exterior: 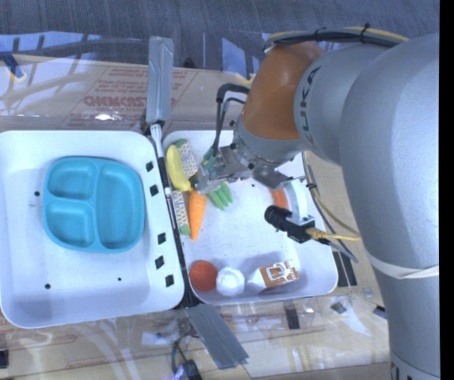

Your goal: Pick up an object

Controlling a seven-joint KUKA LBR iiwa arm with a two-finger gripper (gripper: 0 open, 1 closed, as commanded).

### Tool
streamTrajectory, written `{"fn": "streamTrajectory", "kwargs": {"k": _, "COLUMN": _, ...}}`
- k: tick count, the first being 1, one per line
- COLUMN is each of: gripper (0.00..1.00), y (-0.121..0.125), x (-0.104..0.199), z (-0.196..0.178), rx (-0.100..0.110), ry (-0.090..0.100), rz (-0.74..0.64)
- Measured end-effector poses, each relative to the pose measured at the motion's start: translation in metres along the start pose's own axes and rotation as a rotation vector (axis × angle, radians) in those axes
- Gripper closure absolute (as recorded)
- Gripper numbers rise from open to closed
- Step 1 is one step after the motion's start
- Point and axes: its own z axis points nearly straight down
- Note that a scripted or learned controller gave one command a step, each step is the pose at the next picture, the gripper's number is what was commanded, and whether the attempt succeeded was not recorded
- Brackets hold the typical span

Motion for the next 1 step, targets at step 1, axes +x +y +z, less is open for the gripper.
{"fn": "streamTrajectory", "kwargs": {"k": 1, "gripper": 0.0, "y": 0.0, "x": 0.0, "z": 0.0, "rx": 0.0, "ry": 0.0, "rz": 0.0}}
